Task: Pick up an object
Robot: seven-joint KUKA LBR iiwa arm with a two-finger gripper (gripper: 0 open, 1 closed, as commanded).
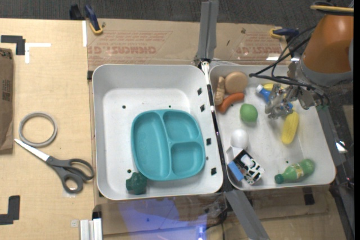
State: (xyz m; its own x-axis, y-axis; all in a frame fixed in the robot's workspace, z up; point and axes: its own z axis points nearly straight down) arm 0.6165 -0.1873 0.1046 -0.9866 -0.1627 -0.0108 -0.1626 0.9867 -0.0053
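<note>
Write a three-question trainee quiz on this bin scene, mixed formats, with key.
1. True or false: the teal divided plate lies in the left bin.
2. Which lies nearest the gripper? A) scissors B) yellow corn C) tape roll
3. Fill in: the green bottle lies in the ____ bin.

Key: 1 true; 2 B; 3 right.
</note>
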